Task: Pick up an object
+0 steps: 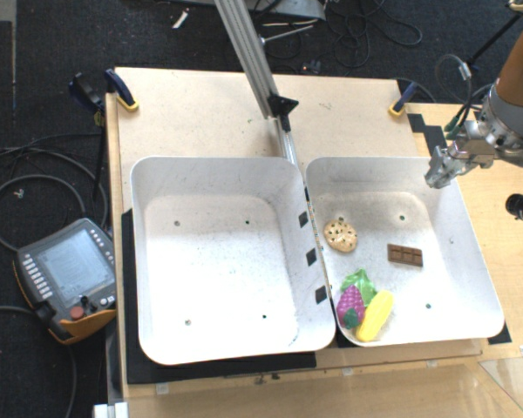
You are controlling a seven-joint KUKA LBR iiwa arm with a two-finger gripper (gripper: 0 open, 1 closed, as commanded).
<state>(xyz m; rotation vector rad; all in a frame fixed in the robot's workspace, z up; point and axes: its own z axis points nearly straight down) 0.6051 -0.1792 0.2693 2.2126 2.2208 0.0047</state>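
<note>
While the pincer (439, 174) hangs over the far right rim of the right bin (471, 259), nothing is between its tips, and I cannot tell from this view if it is released or clenched.

The things that can be picked all lie in the right bin, nearer to the camera than the pincer and to its left. Nearest to the camera, and farthest from the pincer, is a small heap at the front rim: a yellow toy corn cob (376, 314) touching a purple toy grape bunch (349, 302) with a green leaf (359, 280) behind them. The cob's long axis runs slanted, from front-left to back-right. Closer to the pincer lies a brown chocolate bar piece (404, 254), flat, with its long axis across the bin; it is the nearest candidate, just forward and a little left of the pincer. A round cookie (340, 234) lies further left, near the wall shared with the left bin (157, 190).

I judge that the next move needs a descent toward the camera side and leftward. The flat chocolate may be hard to pinch.
</note>
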